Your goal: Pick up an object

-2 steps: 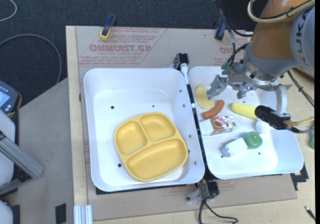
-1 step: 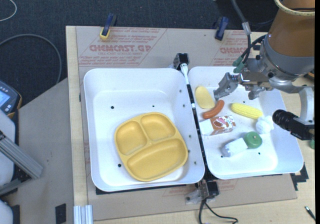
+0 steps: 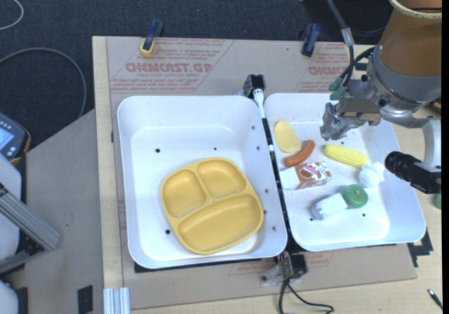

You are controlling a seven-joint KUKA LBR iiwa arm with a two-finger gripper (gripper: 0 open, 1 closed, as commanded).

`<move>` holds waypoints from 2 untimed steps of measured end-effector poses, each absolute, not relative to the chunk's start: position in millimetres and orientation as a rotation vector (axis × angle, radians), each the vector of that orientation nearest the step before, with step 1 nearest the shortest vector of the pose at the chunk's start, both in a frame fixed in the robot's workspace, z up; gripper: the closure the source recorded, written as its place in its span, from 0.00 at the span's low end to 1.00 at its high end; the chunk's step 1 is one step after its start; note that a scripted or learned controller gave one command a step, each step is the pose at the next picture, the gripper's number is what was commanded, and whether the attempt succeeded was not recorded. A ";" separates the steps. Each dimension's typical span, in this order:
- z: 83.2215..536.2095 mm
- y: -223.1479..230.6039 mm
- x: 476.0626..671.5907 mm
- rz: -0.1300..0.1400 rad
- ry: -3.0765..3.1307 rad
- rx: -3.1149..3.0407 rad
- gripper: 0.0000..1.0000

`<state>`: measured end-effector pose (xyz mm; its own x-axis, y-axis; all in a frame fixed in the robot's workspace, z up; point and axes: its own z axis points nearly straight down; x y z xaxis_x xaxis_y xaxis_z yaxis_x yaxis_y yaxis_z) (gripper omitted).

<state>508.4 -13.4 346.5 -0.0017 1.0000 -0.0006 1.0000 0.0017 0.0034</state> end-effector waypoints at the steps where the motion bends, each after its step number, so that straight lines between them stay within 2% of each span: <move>1: 363.6 39.0 478.4 0.003 2.228 2.215 1.00; 2: 373.2 36.4 480.2 0.004 2.222 2.217 1.00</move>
